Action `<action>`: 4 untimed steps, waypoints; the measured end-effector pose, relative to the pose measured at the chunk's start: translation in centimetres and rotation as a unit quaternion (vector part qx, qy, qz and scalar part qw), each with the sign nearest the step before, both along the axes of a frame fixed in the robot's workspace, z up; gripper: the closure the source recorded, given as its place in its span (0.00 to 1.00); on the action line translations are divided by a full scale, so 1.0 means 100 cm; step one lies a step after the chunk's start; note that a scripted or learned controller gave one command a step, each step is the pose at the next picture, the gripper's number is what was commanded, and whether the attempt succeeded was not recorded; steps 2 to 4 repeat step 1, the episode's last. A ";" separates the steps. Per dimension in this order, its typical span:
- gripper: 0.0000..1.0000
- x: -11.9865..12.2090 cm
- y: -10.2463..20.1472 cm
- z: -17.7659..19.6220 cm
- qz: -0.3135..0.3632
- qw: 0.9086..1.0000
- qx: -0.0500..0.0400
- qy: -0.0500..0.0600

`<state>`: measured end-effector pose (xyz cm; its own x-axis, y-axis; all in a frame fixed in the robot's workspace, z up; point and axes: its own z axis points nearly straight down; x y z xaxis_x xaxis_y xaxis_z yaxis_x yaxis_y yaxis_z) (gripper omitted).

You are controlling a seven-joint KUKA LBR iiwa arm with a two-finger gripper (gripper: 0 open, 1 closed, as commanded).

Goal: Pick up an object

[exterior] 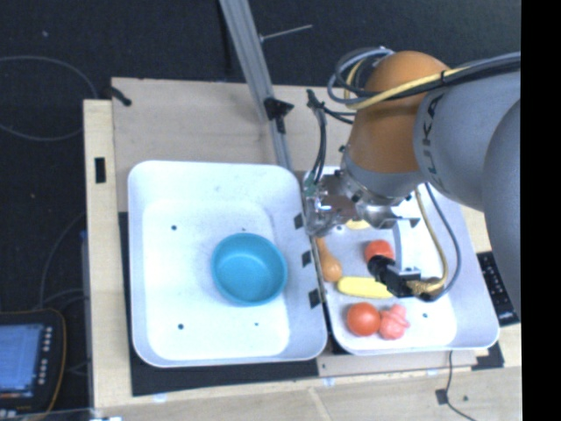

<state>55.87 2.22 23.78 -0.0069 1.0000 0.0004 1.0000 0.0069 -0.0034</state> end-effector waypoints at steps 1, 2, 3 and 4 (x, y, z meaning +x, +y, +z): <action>1.00 -0.015 0.054 0.013 0.002 1.000 0.002 -0.002; 1.00 -0.015 0.054 0.013 0.002 1.000 0.002 -0.002; 1.00 -0.015 0.054 0.013 0.002 1.000 0.002 -0.002; 1.00 -0.015 0.054 0.013 0.002 1.000 0.002 -0.002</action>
